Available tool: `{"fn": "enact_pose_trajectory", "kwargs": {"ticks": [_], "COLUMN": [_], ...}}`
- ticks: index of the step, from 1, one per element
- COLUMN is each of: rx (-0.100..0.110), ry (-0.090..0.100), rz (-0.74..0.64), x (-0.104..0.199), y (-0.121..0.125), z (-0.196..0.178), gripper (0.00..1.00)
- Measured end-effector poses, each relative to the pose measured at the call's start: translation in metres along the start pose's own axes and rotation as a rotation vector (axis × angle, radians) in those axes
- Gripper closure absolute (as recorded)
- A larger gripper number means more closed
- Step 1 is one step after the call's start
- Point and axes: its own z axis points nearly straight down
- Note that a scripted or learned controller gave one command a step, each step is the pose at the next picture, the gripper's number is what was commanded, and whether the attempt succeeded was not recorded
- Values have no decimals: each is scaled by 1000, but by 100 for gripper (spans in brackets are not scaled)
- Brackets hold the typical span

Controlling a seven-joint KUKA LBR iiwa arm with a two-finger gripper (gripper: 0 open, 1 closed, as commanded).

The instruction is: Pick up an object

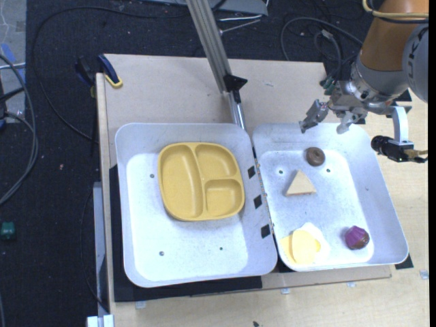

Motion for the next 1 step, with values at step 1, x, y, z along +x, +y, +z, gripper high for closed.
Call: {"fn": "enact_pose_trajectory", "kwargs": {"ticks": [1], "rx": [6], "ry": [0], "rz": [3], "x": [-2], "y": [-7], "z": [61], "gripper": [0]}}
